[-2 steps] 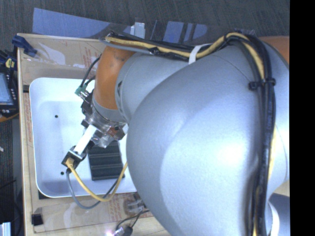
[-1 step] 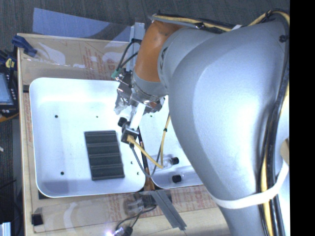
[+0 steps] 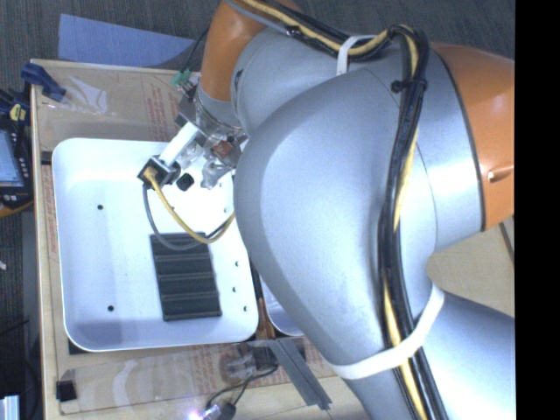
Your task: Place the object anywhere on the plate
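Below the tool (image 3: 194, 166), ribbed block (image 3: 185, 276)

Lighting was bright and even from overhead, with the white bin (image 3: 87, 234) nearly blown out, soft sheen on the big grey arm (image 3: 350, 234), a faint shadow along the bin's near wall, and the whole frame kinda soft and low-res.

Overhead slanted camera, close, perhaps half blocked by the arm (image 3: 367, 217).
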Tool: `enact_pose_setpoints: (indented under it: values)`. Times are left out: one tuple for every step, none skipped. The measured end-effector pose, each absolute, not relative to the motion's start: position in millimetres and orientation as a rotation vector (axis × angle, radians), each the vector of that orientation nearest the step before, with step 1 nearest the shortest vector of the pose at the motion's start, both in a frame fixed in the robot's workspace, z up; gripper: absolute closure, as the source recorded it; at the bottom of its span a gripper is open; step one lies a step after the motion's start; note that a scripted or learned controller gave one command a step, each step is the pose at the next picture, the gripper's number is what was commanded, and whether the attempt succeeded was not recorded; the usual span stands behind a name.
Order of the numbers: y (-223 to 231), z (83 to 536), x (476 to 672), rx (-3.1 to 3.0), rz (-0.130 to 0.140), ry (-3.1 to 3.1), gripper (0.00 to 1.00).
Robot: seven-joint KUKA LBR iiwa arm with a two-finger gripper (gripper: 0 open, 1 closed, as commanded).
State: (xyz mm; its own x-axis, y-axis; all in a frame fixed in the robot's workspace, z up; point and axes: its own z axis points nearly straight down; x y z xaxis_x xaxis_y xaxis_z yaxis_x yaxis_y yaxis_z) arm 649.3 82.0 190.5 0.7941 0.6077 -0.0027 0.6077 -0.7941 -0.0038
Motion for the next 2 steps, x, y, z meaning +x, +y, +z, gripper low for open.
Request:
enact_pose_setpoints:
  values:
    - [73.9, 210.2, 638.8, -3.126, 0.001, -0.324, 1.0]
    - [124.6, 192.5, 644.1, -3.109, -0.003, -0.465, 1.0]
